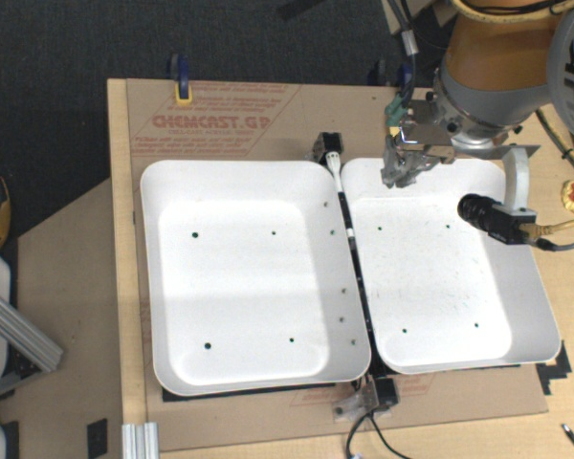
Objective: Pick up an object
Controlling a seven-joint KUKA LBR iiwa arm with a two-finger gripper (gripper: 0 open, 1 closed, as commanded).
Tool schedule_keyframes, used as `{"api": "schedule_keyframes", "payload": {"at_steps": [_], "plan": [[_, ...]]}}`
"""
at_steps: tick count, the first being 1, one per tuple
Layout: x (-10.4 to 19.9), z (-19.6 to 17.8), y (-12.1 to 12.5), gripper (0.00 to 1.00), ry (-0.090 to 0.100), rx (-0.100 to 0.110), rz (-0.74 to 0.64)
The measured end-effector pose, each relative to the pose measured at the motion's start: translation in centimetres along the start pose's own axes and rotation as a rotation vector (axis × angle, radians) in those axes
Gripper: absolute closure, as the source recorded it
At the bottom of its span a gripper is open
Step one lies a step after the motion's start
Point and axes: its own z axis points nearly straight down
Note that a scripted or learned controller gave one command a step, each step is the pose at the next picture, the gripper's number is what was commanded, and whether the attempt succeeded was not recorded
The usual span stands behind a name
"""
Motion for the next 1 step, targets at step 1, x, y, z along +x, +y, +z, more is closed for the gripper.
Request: {"api": "schedule_keyframes", "payload": {"at_steps": [1], "plan": [[-0.39,-0.35,-2.13,1.0,0.0,0.002,0.0]]}}
